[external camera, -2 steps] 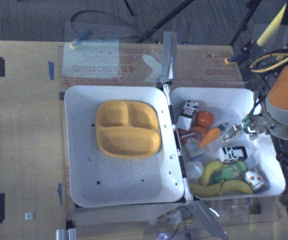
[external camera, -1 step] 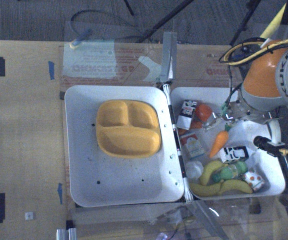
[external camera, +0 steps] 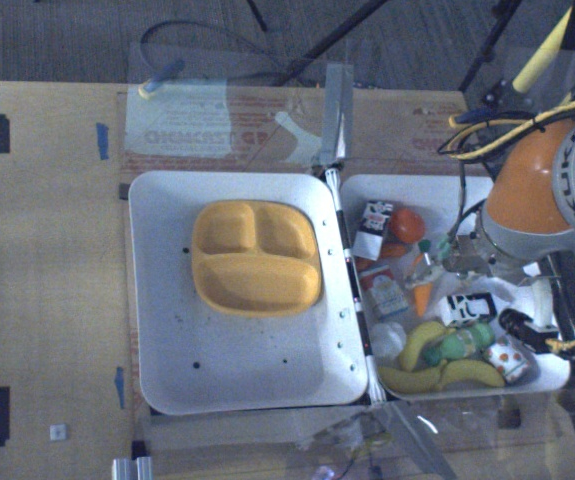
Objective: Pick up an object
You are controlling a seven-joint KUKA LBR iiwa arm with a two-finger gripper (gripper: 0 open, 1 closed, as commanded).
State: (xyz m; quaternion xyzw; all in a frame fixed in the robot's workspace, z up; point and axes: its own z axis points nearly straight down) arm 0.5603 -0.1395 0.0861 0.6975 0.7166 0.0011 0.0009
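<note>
Plywood table (external camera: 47, 298), pale wood, black tape corner marks along its left side, small blue tape strips near the bins. Dark carpet beyond the far edge, with black tripod legs and a loose cable on it. Clear plastic sheet (external camera: 217, 118) lies flat on the table behind the bins.

Left bin (external camera: 167, 368): white, shallow. Holds one yellow divided plate (external camera: 257, 256), three compartments, lying flat in the far half of the bin, apart from all walls.

Right bin (external camera: 552, 376): crowded. Small black-and-white carton (external camera: 372, 230) at far left corner, red tomato-like item (external camera: 406, 225) just beside it. Two bananas (external camera: 437, 373) along the near wall, a green item (external camera: 464, 345) between them. Black-and-white box (external camera: 470, 308) near the bin's middle. Small white cup with orange spots (external camera: 510, 359) toward the near right corner.

Arm (external camera: 537, 193) enters from the right, orange band over the right bin's far right part. Gripper (external camera: 445, 258) sits low among the objects, above the middle of the right bin; the tomato-like item lies just to its far left, the black-and-white box just to its near right. Cannot tell whether the gripper is spread or closed: clutter and blur hide it. Nothing visibly held.
</note>
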